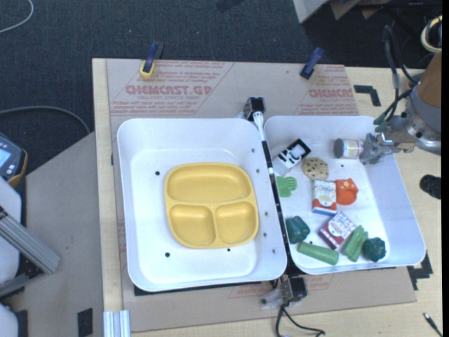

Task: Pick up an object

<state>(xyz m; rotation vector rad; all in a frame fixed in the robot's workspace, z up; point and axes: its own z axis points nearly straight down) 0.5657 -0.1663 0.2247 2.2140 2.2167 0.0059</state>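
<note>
While the claw [370, 150] hangs low over the far right part of the right bin [407, 209], I cannot tell from this slanted view how it is set, and nothing shows gripped in it. Just beside it, toward the middle of the bin, lies a small grey cylinder [346, 147] on its side, the nearest candidate for the pick. It looks stiff and light, perhaps smooth enough to roll or slip, so I would judge the best hold to be across its round body, squarely at mid-length.

Further out sit a speckled cookie [316, 166] and a black-and-white card [292, 152], the card flat and probably hard to get under. Nearer the front lie a small red-and-white carton [323, 195] with an orange-red toy [346, 192] touching its side, then a patterned packet [338, 229]. Both boxes seem light and rigid, with flat faces that should take a pinch well. Along the front edge crowd several green toy pieces, among them a long green one [317, 253], close enough together that a grasp there could catch a neighbour.

Across the divider, the left bin [140, 153] carries a yellow sectioned tray [210, 204]. Both bins rest on the brown counter [210, 86].
</note>
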